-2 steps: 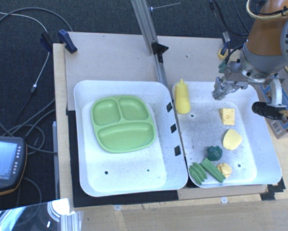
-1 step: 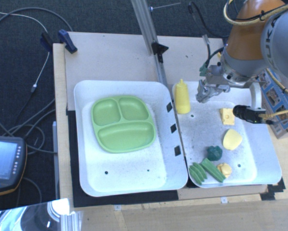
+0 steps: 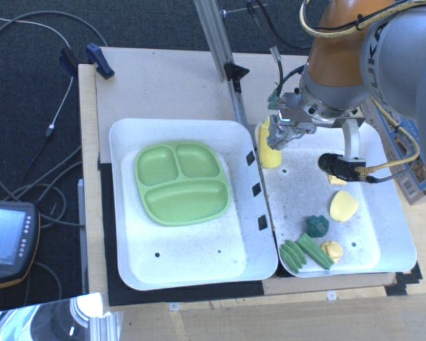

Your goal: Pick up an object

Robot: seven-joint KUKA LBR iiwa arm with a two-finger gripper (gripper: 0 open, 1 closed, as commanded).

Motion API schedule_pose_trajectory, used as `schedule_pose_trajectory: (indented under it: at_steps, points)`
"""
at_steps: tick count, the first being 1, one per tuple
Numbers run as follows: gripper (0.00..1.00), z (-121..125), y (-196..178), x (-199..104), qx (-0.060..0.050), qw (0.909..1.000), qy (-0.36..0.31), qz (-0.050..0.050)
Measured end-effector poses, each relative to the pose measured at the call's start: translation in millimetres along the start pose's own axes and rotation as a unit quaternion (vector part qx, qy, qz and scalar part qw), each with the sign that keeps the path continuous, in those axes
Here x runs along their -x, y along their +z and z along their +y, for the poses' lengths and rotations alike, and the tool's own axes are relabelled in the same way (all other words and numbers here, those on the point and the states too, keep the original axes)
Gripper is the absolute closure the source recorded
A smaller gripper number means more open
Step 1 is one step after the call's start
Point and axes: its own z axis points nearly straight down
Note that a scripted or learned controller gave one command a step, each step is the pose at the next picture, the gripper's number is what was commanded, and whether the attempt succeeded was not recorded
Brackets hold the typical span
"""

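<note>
My gripper [image 3: 282, 132] hangs over the far left corner of the right bin [image 3: 383, 226]. Directly under and just left of it is a yellow object [image 3: 269, 153], upright against the bin's left wall; the gripper's tip overlaps its upper right part. Whether it is gripped is hidden by the wrist. Further down the same bin lie a pale yellow lemon-like piece [image 3: 343, 206], a dark green broccoli piece [image 3: 316, 226], green pea pods [image 3: 305, 253] and a small yellow piece [image 3: 332, 249].
The left bin [image 3: 127, 254] holds a light green divided plate [image 3: 183, 182]. A metal pole [image 3: 216, 30] slants up behind the bins. A black fitting with a yellow cable [image 3: 341, 165] hangs from the arm over the right bin.
</note>
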Motion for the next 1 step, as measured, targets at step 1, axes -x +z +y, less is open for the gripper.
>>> schedule_pose_trajectory:
  at_steps: [1]
  points:
    - [1.00,-8.7,10.8,-52.0,-0.003,1.0000,0.000,0.000]
